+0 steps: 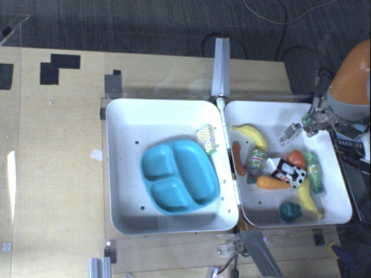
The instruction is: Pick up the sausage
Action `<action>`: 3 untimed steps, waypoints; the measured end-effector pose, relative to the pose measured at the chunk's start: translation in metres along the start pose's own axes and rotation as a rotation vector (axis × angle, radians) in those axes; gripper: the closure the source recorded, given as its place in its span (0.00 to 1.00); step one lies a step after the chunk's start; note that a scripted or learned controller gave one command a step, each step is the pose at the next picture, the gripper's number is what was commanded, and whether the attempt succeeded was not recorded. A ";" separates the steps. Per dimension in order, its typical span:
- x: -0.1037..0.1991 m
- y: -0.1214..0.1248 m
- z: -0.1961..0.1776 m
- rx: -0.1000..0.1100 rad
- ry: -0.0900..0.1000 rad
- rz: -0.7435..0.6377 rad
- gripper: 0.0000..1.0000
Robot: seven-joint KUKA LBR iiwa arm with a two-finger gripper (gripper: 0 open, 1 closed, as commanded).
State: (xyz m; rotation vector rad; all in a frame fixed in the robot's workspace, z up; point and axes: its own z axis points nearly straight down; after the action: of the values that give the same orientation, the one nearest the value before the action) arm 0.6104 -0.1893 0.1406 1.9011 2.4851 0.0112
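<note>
Claw, fingers spread and gripping nothing, hovers over right bin's far side; sausage lies against its left wall.

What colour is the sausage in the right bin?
Reddish-brown. The sausage lies along the right bin's left wall, seen clearest in the camera view.

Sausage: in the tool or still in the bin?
In the bin. The sausage lies along the right bin's left wall; the tool is apart.
</note>
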 end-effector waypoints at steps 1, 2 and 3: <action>-0.007 -0.038 0.051 0.003 0.001 -0.011 0.00; -0.004 -0.034 0.039 -0.004 0.001 -0.014 1.00; 0.020 0.048 -0.084 0.007 0.002 0.247 1.00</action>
State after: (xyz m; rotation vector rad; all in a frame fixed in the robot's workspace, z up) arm 0.6508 -0.1575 0.2251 2.1970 2.2371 0.0067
